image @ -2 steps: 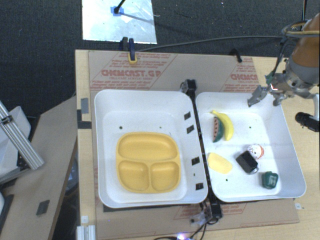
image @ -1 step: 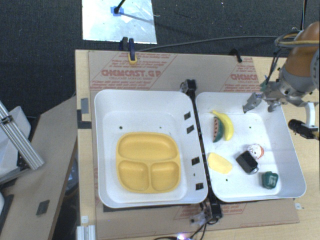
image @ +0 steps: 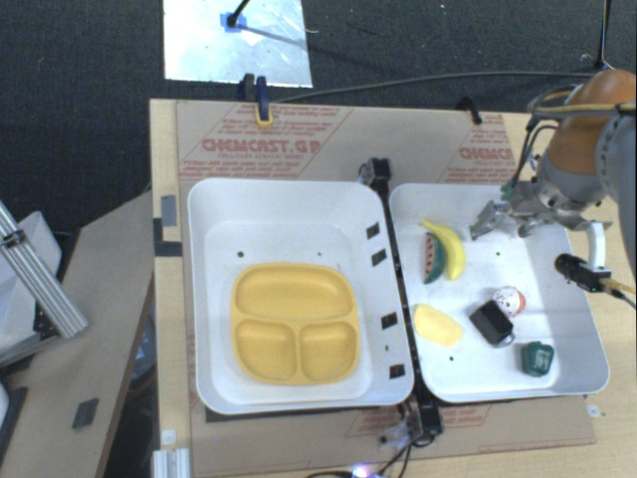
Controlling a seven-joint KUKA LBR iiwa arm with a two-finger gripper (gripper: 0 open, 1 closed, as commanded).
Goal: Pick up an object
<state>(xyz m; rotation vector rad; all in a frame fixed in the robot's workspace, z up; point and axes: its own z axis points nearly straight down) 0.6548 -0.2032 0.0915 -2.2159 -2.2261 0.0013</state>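
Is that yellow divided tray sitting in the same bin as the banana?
No, the yellow tray lies in the left bin; the banana is in the right bin.

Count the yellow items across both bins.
3. A yellow divided tray lies in the left bin. In the right bin, a banana lies near the divider and a pale yellow lump sits below it. None looks hidden.

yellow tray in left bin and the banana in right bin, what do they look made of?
Yellow tray: likely moulded plastic, matte to satin; uniform colour, rounded compartment walls, soft highlights. Banana: probably plastic or rubber toy; even saturated yellow, smooth skin without blemishes, though a real fruit can't be ruled out at this resolution.
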